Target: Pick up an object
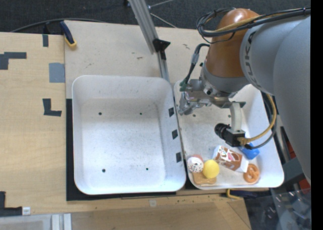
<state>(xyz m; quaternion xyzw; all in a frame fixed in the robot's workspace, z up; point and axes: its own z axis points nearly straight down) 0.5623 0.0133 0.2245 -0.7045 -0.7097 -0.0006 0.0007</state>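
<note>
Beneath, two white bins (121, 123) sit on a plywood bench (30, 123); jaws' state unclear.

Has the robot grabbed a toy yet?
Not yet. The claw hangs over the top of the right white bin with no toy in it. The yellow ball, speckled white ball and orange pretzel-shaped toy all lie at the bin's near edge. Picking one up is left.

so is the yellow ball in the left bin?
No, the yellow ball sits in the right bin, near its front edge beside the other small items.
</note>
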